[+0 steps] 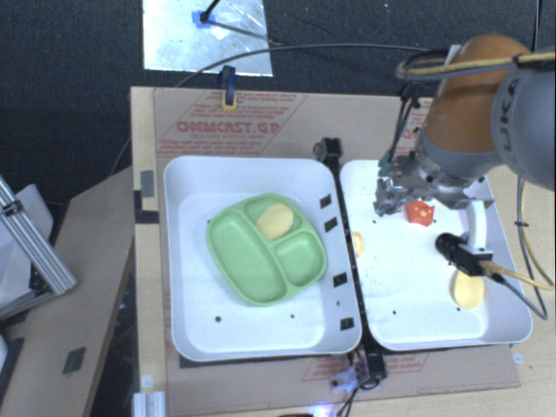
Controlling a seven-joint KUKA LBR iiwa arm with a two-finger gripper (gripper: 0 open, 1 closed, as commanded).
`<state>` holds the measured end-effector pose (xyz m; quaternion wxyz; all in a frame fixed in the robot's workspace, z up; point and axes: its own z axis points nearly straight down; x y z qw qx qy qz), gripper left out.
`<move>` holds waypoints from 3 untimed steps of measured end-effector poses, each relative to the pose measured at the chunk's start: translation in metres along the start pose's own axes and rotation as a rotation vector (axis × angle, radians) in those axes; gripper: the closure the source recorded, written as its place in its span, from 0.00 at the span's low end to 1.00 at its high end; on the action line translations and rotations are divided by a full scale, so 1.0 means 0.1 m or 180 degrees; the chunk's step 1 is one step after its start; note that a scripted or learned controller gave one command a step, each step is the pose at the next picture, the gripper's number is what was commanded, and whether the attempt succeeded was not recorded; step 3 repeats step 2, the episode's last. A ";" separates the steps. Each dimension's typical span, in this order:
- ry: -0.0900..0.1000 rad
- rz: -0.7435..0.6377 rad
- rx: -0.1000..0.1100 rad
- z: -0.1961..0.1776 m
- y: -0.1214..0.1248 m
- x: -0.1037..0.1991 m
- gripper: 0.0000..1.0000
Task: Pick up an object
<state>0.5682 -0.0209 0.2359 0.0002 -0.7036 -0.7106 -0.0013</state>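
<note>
While our gripper (388,194) hangs low in the right bin (408,320), we cannot tell if it is open or has hold of anything; the red block (420,213) sits just beside it, so next we must move over it

Bench (104,233) light wood, topped by brown board with red lettering (228,127); two shallow white bins directly on board, side by side, touching at middle; left bin (187,259) and right bin (408,320); black clips (334,224) along shared edge; blue-yellow clamp (228,87) at far edge of board.
</note>
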 end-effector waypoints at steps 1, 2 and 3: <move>0.0000 -0.0002 -0.0007 -0.08 0.14 0.56 1.00; 0.0003 -0.0003 -0.0006 -0.09 0.32 1.16 1.00; 0.0003 -0.0003 -0.0006 -0.09 0.32 1.16 1.00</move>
